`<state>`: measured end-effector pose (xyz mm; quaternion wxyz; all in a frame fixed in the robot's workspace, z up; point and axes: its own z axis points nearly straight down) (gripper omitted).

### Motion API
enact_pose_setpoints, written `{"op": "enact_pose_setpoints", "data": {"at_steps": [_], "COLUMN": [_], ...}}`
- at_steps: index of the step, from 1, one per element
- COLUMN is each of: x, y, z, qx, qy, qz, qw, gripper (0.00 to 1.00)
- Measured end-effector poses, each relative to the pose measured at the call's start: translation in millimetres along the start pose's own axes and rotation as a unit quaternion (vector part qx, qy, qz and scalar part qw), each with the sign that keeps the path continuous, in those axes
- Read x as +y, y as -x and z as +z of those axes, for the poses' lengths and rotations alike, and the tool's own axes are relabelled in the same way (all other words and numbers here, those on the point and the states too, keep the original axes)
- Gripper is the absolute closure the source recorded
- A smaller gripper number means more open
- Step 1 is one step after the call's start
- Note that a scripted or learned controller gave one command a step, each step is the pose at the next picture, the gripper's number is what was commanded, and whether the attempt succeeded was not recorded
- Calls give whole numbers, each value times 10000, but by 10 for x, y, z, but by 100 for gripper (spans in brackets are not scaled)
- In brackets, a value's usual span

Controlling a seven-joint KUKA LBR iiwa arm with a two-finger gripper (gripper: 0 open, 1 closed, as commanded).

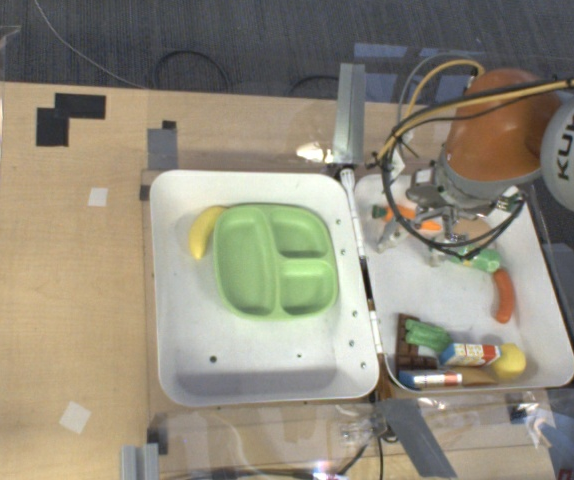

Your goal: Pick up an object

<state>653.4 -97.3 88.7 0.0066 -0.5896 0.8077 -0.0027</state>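
We are lowering the tool (445,230) into the right bin (557,363), over a small orange piece (404,213) near its back wall. Whether it is clenched, we cannot tell. We should be centring squarely above that piece before closing.

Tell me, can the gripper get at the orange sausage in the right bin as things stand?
Probably yes: the orange sausage lies by itself on bare bin floor, nothing over it, and the gripper hangs close by in the same right bin.
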Motion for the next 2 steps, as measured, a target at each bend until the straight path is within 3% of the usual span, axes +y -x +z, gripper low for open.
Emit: {"op": "enact_pose_setpoints", "data": {"at_steps": [1,2], "x": [-37,-281], "y": [22,-314], "z": [-152,-2040], "qx": [-42,15], "qy": [-56,-38], "qz": [19,-961], "qw": [10000,9954], "gripper": [100,100]}}
